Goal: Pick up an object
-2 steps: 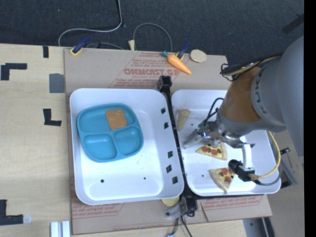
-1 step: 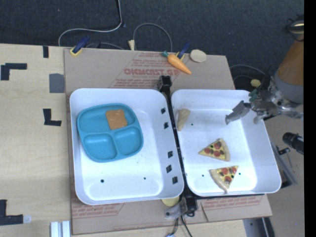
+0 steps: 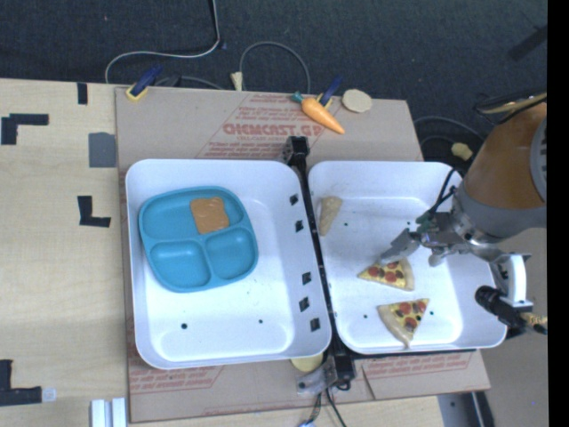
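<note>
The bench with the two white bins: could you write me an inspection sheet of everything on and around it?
Surface: cardboard sheet on a wooden bench, under both bins.
Job's things: two pizza slices and a pale wedge in the right bin; blue divided plate holding a toast piece in the left bin.
Clutter: toy carrot, pale disc on the cardboard.
Grippers: gripper low beside the upper slice.
Cables: white cable behind.
Surroundings: dark carpet.

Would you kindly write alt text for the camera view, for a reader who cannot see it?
The end effector hovers at a pizza slice in the right bin, with a second slice nearer the front. The left bin bears a blue divided plate holding a tan square piece.
</note>
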Tool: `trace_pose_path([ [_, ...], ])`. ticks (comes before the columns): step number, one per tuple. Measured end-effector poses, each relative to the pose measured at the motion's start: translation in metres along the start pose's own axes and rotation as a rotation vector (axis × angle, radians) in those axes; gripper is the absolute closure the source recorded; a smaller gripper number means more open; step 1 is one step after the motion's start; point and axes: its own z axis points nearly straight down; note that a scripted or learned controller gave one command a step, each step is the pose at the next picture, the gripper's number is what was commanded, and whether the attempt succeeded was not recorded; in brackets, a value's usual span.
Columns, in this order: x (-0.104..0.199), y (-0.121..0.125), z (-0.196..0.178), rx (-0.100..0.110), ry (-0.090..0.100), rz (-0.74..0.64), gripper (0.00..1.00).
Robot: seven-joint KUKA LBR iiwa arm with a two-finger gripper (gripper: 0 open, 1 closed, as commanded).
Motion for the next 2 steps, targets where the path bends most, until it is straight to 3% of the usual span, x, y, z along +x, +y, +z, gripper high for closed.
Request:
trace_pose_path([
  [1,0.011,0.02,0.09,-0.018,-0.011,0.0,0.0],
  [2,0.048,0.029,0.084,-0.025,-0.013,0.0,0.0],
])
